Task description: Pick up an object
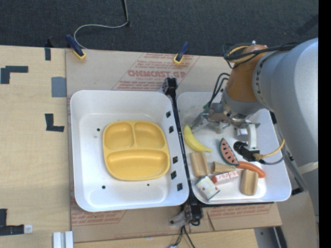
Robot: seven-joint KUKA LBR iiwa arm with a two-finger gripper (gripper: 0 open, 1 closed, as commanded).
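The cardboard sheet (129, 76) with red lettering is lying across the bench, carrying both bins. The grey arm (292, 92) is reaching in from three o'clock, its orange band (242, 84) sitting above the wrist, over the two o'clock part of the right bin (282, 187). The left bin (83, 138) is sitting at about nine o'clock from the right one, their walls meeting along a black strip.

A yellow divided plate (136, 150) is resting at the middle of the left bin, right way up, apart from every wall.

The gripper (209, 119) is hanging over the eleven o'clock part of the right bin. Whether it is spread or pressed together cannot be told, and nothing is showing in its grasp.

The things to pick are all lying in the right bin. A banana (194, 140) is lying just beside the gripper at its seven o'clock, near the bin's left wall. A watermelon slice (227, 151) is sitting near the bin's middle, with an orange carrot (252, 167) at its four o'clock. A tan block (198, 164) is lying at six o'clock from the banana, and a second tan cylinder (249, 182) is standing at five o'clock in the bin, just under the carrot. A small white box (209, 188) is resting at six o'clock, close to the front wall.

Two blue-and-yellow clamps are gripping the cardboard's far edge, one (76, 46) at eleven o'clock in the view, the other (181, 53) at twelve.
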